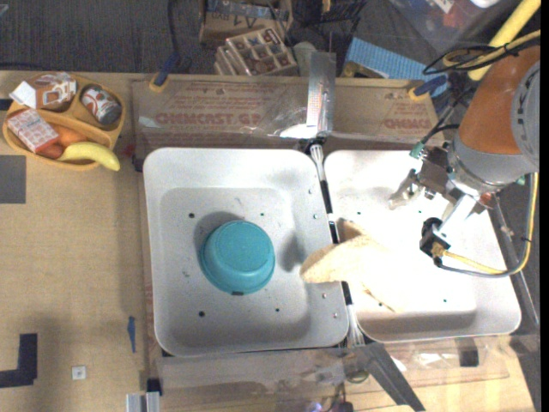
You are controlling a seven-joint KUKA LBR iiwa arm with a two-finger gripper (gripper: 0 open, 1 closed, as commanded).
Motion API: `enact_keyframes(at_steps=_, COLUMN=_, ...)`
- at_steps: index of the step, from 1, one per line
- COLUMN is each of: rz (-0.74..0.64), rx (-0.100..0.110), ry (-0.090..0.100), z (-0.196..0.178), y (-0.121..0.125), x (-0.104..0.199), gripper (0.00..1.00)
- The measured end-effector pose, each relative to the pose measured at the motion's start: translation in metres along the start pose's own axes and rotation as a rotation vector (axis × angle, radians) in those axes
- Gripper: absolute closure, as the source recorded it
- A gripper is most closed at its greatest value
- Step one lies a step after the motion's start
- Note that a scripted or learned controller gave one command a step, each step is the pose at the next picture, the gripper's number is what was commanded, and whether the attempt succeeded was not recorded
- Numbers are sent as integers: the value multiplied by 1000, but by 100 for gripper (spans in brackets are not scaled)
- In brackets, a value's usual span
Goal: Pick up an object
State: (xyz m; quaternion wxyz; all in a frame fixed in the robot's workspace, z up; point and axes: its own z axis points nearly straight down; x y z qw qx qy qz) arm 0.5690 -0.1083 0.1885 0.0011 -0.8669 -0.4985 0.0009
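My fingers (410,189) hung over the right bin (489,316), in its upper half, and nothing lay between them; whether they stood spread or pressed together I could not tell, since they showed as a small pale metallic cluster under my grey wrist and its orange band. The right bin was a shallow white tray with rounded corners and a smooth, glossy floor. A pale tan, floppy piece (343,257), soft-edged and blurred, lay draped across the ridge between the right bin and the left bin (171,316), well apart from my fingers and below-left of them; its material I could not make out. In the left bin, left of the right bin, a round teal bowl (238,256) of smooth plastic sat upside down near the middle of the floor. A black-tipped yellow cable (463,263) looped down from my wrist over the right bin. Far left of the right bin, on the wooden counter (69,273), an orange dish (27,151) held a yellow banana (91,154) and small packets.
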Motion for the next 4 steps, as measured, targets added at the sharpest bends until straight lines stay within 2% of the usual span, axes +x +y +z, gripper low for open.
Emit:
enact_keyframes(at_steps=1, rz=-40, rx=-4, ry=-1, z=-9, y=39, x=-52, gripper=0)
enact_keyframes(at_steps=2, rz=178, rx=2, ry=0, z=24, y=-2, x=17, gripper=0)
enact_keyframes(at_steps=3, rz=-149, rx=1, ry=0, z=38, y=-11, x=-69, gripper=0)
enact_keyframes(at_steps=4, rz=-271, rx=-4, ry=0, z=17, y=6, x=10, gripper=0)
